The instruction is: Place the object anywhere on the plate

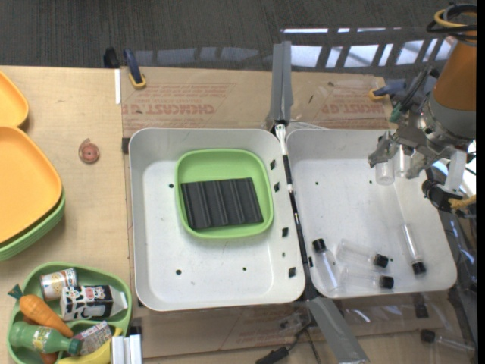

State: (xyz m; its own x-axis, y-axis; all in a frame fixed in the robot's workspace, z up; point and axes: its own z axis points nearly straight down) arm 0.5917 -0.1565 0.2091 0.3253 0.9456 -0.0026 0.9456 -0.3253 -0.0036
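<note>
Two-finger gripper (385,165) at 3 o'clock, fingers closed on a clear plastic tube (384,171); square green plate with black ribbed insert (224,193) sits at centre.

The green plate (224,167) sits in the left bin (151,226), with a dark ribbed block (221,202) covering most of its middle; the rim around it is free. The front part of this bin is open. In the right bin (333,165), clear tubes (356,264) crowd the front, while the centre stays open.
</note>
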